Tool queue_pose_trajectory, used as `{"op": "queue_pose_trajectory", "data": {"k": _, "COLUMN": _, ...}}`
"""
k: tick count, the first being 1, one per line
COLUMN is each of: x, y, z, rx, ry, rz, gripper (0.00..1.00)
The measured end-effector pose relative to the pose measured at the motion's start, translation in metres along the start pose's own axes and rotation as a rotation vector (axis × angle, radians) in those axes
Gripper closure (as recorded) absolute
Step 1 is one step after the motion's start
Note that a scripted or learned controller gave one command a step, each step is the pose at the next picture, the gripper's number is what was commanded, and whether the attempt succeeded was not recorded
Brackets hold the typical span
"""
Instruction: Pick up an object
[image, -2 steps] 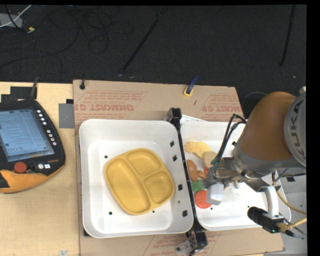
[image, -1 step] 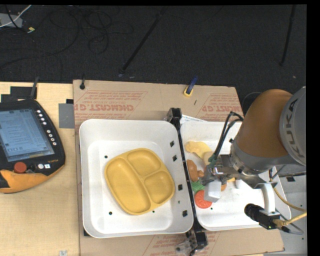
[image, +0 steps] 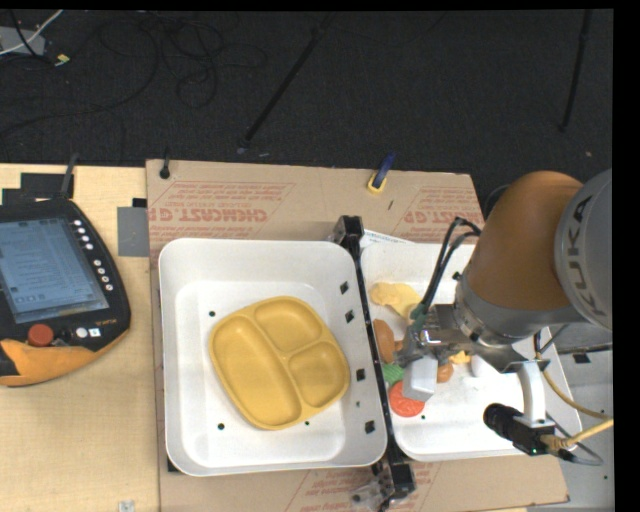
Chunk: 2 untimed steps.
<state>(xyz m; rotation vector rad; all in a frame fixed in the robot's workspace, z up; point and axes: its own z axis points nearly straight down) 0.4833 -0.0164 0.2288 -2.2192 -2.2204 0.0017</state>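
The left bin (image: 180, 300) holds a yellow divided plate (image: 278, 360) with bare floor around it. In the right bin (image: 470, 445), the claw (image: 420, 375) hangs over small items crowded against its left wall: a yellow piece (image: 393, 296), a brown piece (image: 384, 338), a red disc (image: 404, 403). I cannot tell how the claw is set.

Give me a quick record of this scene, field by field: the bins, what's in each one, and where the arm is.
left bin: shallow white bin holding a yellow plastic divided plate
right bin: shallow white bin with small toy food pieces, among them a red round piece and a pale yellow piece
arm: grey with orange band, over the right bin
hand: low among the pieces; grip unclear
left of bins: tablet controller
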Motion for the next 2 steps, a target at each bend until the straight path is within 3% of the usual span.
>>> {"op": "queue_pose_trajectory", "data": {"k": 1, "x": -0.015, "y": -0.013, "z": 0.006, "rx": 0.003, "ry": -0.001, "rz": 0.003, "gripper": 1.00}}
{"op": "queue_pose_trajectory", "data": {"k": 2, "x": -0.004, "y": -0.006, "z": 0.011, "rx": 0.002, "ry": 0.000, "rz": 0.001, "gripper": 1.00}}
